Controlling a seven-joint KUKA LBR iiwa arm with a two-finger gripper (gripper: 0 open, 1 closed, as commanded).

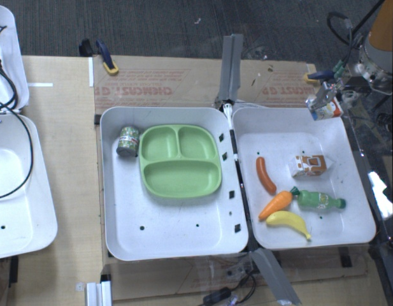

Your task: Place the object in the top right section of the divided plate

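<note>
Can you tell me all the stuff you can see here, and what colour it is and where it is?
Bins: two, white, side by side on the bench.
Divided plate: one, green, in the left bin.
Small can: one, greenish label, in the left bin, just left of the plate.
Sausage: one, reddish orange, in the right bin, left part.
Carrot: one, orange with a green top, below the sausage.
Banana: one, yellow, near the front of the right bin.
Bottle: one, green, lying on its side, right of the carrot.
Small carton: one, white and brown, above the bottle.
Gripper: one, over the right bin's far right corner; something blue, white and orange is at its tip.
</note>
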